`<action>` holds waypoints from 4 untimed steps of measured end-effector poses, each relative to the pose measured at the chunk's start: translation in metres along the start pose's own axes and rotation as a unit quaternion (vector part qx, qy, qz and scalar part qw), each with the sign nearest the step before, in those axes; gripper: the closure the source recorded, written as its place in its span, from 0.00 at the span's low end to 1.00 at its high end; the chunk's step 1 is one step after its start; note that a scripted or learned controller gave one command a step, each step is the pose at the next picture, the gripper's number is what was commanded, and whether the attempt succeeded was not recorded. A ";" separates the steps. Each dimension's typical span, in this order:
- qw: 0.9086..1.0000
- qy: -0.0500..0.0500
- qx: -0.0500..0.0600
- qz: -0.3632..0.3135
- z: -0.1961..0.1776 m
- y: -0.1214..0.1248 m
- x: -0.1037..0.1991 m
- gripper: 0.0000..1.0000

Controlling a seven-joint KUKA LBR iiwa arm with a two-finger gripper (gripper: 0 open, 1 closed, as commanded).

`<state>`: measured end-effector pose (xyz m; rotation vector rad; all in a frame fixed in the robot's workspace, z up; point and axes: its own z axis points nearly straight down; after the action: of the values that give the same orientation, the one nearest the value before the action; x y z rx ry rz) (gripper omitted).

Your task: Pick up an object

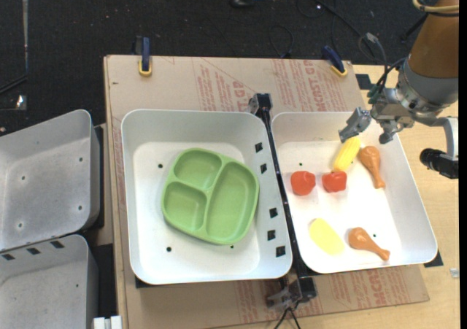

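Observation:
My gripper hangs over the back of the right bin, its two fingers spread apart and nothing between them, so it is open. Just below and in front of it lie a yellow oblong piece and an orange drumstick, side by side. Two red pieces sit near the bin's middle left. Toward the front are a pale yellow piece and a second orange drumstick.
The left bin holds a green divided plate. A row of black clips runs along the wall between the bins. Grey trays lie off the bench to the left.

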<state>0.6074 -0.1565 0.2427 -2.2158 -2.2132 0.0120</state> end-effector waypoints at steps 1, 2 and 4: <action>1.000 -0.001 -0.006 -0.001 -0.008 0.002 0.001 0.00; 1.000 -0.001 -0.004 0.000 0.038 0.001 -0.006 0.00; 1.000 0.000 -0.004 0.000 0.154 -0.006 -0.008 0.00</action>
<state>0.5993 -0.1643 0.0889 -2.2202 -2.2178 0.0038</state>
